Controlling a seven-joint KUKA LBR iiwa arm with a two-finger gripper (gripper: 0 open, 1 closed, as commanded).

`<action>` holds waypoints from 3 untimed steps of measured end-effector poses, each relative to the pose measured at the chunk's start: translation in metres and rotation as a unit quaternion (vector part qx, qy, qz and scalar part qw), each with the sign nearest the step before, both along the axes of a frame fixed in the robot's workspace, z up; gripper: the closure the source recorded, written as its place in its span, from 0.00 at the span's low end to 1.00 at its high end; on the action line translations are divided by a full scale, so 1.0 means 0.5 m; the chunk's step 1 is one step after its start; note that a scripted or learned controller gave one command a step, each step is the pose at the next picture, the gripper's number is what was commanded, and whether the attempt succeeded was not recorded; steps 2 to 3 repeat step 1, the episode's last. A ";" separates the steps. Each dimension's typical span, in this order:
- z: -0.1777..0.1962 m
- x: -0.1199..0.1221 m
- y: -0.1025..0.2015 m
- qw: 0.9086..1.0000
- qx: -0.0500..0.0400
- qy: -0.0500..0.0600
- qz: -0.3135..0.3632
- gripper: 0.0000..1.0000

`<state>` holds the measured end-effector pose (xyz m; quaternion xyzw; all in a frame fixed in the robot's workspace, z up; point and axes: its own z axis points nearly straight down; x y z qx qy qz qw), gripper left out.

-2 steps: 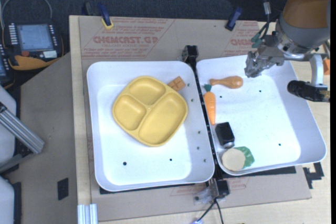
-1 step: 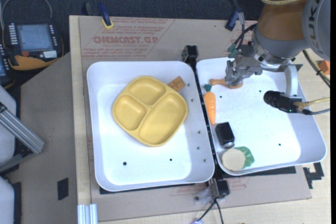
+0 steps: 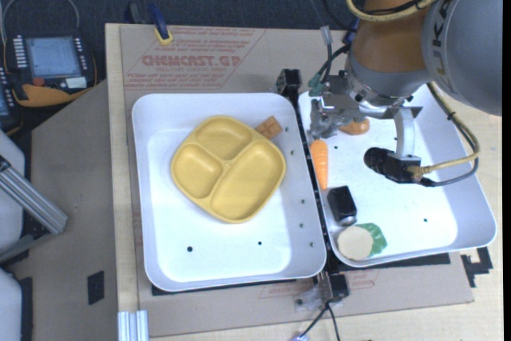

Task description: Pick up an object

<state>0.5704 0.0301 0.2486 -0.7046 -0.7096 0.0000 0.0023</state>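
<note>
My gripper [image 3: 326, 122] hangs low over the far left part of the right bin [image 3: 447, 196], under the arm's orange band. An orange carrot [image 3: 319, 164] lies just in front of it, along the bin's left wall. A small orange object [image 3: 356, 124] peeks out beside the gripper's right side, partly hidden by the wrist. A black block [image 3: 342, 203] lies in front of the carrot. A round cream and green piece [image 3: 358, 241] sits at the bin's near left corner.
The left bin [image 3: 160, 235] holds a yellow divided plate [image 3: 228, 168] and a small brown block [image 3: 268, 127] at the plate's far right. A black cable fitting [image 3: 389, 164] hangs from the arm over the right bin's middle.
</note>
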 end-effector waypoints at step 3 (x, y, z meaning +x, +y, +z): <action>-0.033 -0.027 0.118 1.000 0.000 0.001 -0.001 1.00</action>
